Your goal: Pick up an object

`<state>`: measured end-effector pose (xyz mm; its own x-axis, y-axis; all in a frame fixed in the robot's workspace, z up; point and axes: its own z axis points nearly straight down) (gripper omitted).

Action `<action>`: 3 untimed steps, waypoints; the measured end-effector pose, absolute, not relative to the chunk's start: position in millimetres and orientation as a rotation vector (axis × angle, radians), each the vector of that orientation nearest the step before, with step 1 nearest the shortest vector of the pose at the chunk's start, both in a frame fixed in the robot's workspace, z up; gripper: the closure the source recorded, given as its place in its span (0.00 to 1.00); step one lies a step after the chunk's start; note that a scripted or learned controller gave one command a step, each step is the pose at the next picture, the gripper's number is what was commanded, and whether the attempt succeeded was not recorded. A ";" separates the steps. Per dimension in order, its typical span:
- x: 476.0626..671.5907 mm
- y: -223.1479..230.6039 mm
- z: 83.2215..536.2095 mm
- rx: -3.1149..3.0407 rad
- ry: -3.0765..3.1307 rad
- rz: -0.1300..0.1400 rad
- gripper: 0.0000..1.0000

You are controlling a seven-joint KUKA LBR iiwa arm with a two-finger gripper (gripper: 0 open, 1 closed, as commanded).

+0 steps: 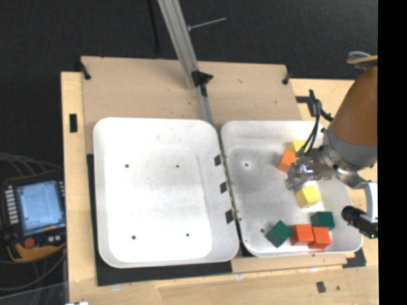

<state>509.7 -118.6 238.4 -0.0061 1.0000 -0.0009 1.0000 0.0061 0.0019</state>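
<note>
Now I hover my end effector (297, 175) low in the right white bin (254, 138), centre-right of frame, between a small orange cube (287, 160) and a yellow cube (308, 196). Whether it grips, I cannot tell. Next: settle on one cube.

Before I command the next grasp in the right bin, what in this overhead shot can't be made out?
- Gripper: too small and blurred in the camera view to tell the state of its jaws or whether it holds anything.
- Orange block and yellow block: partly hidden by the gripper and cables; contact unclear.
- Arm: cut off by the right edge.
- Tablet screen: text too small to read.
</note>
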 end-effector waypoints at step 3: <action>549.0 16.9 237.4 2.213 2.229 0.003 1.00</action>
